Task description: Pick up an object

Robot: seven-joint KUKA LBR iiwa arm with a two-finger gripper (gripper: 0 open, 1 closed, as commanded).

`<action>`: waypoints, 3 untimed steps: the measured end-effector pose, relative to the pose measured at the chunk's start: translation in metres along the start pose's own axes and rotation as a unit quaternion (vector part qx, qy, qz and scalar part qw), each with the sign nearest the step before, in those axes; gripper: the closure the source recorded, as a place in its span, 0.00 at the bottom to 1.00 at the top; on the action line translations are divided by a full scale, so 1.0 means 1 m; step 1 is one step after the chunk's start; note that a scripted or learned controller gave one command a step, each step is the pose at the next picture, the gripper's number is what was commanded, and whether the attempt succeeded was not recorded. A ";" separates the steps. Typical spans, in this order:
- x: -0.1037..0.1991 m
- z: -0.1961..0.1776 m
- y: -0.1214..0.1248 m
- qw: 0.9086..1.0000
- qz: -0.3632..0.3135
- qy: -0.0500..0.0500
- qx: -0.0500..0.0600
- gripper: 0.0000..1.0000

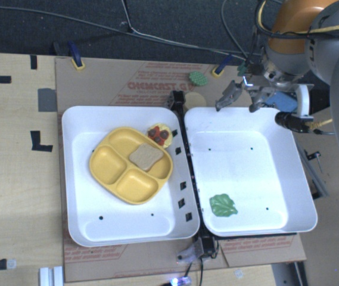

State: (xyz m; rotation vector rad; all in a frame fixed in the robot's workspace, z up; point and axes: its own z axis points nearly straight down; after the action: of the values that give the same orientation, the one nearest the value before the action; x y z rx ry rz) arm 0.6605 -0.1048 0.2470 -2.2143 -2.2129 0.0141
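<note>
My gripper [239, 100] hangs over the far edge of the right bin [288, 159], its two dark fingers spread apart with nothing between them. A green leafy piece [223, 205] lies near the front left of the right bin, far from the gripper. In the left bin [80, 159] sits a yellow divided plate [112, 162] carrying a slice of brown bread [145, 156]. A small piece with red berries [160, 134] rests at the plate's far right rim.
A small green object [198, 78] lies on the cardboard behind the bins. A black divider [181, 154] runs between the two bins. Blue and yellow clamps [75, 57] hold the board's far edge. Cables cross the dark background.
</note>
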 end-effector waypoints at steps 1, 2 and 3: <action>0.000 -0.008 0.002 1.000 -0.001 -0.001 -0.006 0.00; 0.000 0.056 -0.002 1.000 -0.001 -0.001 -0.003 0.00; 0.008 0.103 -0.004 1.000 -0.001 -0.001 -0.004 0.00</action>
State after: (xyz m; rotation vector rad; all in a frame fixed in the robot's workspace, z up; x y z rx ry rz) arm 0.6553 -0.0966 0.1437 -2.2169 -2.2208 0.0074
